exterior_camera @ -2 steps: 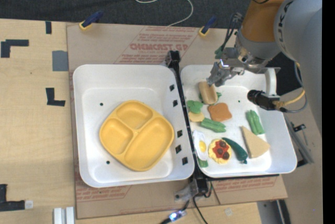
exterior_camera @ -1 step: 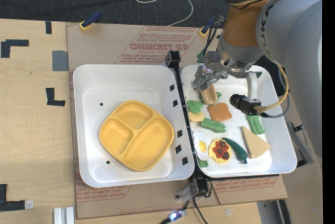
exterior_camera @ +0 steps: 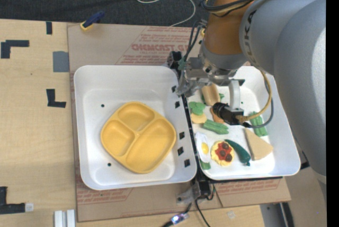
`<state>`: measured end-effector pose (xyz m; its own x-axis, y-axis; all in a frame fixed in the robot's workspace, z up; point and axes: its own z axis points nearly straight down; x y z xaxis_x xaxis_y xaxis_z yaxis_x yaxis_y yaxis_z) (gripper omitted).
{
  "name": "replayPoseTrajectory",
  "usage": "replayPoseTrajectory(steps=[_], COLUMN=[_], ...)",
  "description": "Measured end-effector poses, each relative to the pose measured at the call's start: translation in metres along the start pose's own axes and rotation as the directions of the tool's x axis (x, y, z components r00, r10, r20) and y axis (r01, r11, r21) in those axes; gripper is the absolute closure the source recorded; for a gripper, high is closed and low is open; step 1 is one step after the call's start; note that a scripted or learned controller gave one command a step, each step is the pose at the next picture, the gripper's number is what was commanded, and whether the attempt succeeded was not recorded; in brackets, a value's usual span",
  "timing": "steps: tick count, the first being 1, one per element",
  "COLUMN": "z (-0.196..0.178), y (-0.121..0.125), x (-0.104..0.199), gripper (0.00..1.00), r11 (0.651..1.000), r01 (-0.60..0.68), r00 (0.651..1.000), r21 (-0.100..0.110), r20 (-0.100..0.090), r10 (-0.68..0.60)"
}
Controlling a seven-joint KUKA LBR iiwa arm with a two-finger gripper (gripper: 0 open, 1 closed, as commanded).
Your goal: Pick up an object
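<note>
My gripper (exterior_camera: pixel 210 89) hangs low over the far left part of the right bin (exterior_camera: pixel 286 166), under the orange wrist band. A tan bread-like piece (exterior_camera: pixel 208 96) lies right below it, touching or very close. Around it lie a green leafy piece (exterior_camera: pixel 197 108), a green pod (exterior_camera: pixel 215 127) and a pale yellow piece (exterior_camera: pixel 198 119). Nearer the front of the bin are a fried egg (exterior_camera: pixel 203 149), a small round pizza (exterior_camera: pixel 222 152), a dark green cucumber (exterior_camera: pixel 240 151) and a tan wedge (exterior_camera: pixel 259 146).
The left bin (exterior_camera: pixel 90 93) holds a yellow divided plate (exterior_camera: pixel 139 137). The wall between the two bins (exterior_camera: pixel 186 130) runs just left of the gripper. A small green piece (exterior_camera: pixel 258 124) lies by the right side of the right bin. The arm covers the bin's far right.
</note>
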<state>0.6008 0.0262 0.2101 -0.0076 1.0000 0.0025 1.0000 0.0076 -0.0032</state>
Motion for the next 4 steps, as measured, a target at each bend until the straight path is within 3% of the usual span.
replayPoseTrajectory(steps=[2, 4], z=[-0.009, -0.003], y=[0.000, -0.006], x=[0.071, 0.073], gripper=[1.00, 1.00], r11=[1.000, 1.000], r01=[-0.003, -0.006], r00=[1.000, 1.000], r21=[-0.002, 0.001], r20=[0.002, 0.005], r10=[0.003, 0.006])
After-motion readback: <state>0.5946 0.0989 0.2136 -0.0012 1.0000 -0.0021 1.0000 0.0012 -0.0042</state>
